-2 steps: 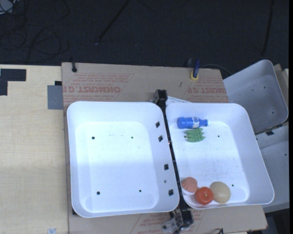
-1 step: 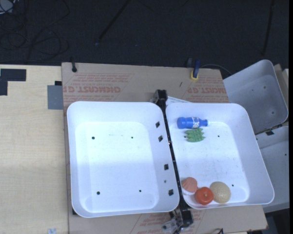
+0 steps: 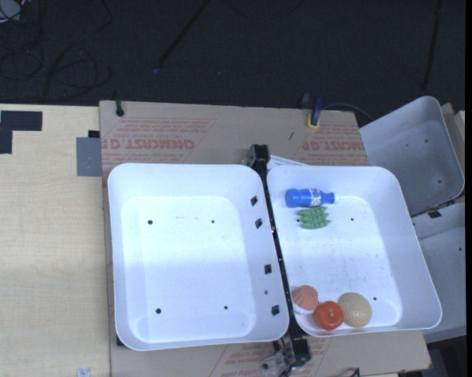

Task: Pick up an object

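Observation:
A small blue bottle (image 3: 309, 198) lies on its side near the back wall of the right bin (image 3: 412, 250). Just in front of it sits a green leafy toy (image 3: 314, 218). At the bin's front edge three round things rest close together: a pale pink one (image 3: 305, 297), a red tomato-like one (image 3: 328, 315) and a tan one (image 3: 355, 309).
The left bin (image 3: 118, 234) stands beside the right one, joined by a black clamp strip (image 3: 268, 242). Both rest on a cardboard sheet (image 3: 181, 136) on a wooden bench. A grey-white panel (image 3: 416, 151) leans at the right.

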`<state>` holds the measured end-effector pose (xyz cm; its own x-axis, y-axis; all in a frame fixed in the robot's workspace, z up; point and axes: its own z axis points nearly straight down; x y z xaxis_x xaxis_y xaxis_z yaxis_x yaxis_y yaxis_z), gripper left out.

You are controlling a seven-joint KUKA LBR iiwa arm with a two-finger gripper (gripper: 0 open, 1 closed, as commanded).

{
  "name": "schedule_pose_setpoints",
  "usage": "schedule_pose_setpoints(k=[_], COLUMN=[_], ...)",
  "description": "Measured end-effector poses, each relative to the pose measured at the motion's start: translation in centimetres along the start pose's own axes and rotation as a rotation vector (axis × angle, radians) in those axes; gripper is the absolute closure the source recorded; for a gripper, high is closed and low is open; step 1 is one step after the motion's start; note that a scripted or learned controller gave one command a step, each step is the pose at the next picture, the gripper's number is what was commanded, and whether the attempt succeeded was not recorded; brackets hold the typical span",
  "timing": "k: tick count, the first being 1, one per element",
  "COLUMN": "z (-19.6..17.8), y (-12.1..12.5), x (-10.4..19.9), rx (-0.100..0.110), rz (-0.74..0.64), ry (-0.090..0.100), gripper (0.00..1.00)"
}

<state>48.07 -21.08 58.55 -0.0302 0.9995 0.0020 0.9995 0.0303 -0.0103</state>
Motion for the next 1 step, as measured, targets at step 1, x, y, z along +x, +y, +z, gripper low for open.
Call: schedule_pose_setpoints(k=[1], z=[0.03], y=[0.0], x=[0.01], rx=[0.001], rz=[0.0], ry=[0.0], gripper=[0.0])
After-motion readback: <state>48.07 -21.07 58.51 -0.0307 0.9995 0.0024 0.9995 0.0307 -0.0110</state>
